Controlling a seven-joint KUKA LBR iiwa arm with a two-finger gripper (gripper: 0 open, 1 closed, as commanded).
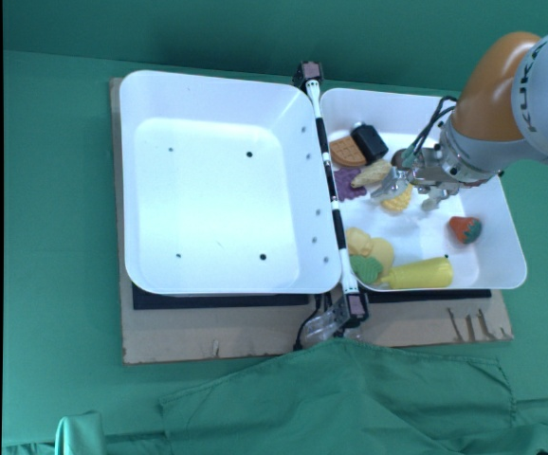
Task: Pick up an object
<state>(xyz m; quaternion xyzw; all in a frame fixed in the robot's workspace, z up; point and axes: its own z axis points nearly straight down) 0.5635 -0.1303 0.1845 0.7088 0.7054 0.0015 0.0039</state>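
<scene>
The right bin (502,254) holds several toy foods. A black block (369,142) and a brown waffle-like piece (346,152) lie at its upper left, with a purple piece (351,185) below them. A tan slice (373,172) and a yellow corn-like piece (396,200) sit in the middle. My gripper (399,182) hangs low over the corn-like piece and the tan slice, its fingers pointing left. A red strawberry (464,228) lies to the right. A yellow cob (422,273), a green piece (366,269) and a pale yellow piece (371,247) rest along the front.
The left bin (141,131) is bare white with a few small dark dots. A black-and-white divider rail (329,183) runs between the bins. Both stand on cardboard (208,349) over green cloth, with folded cloth (350,396) at the front.
</scene>
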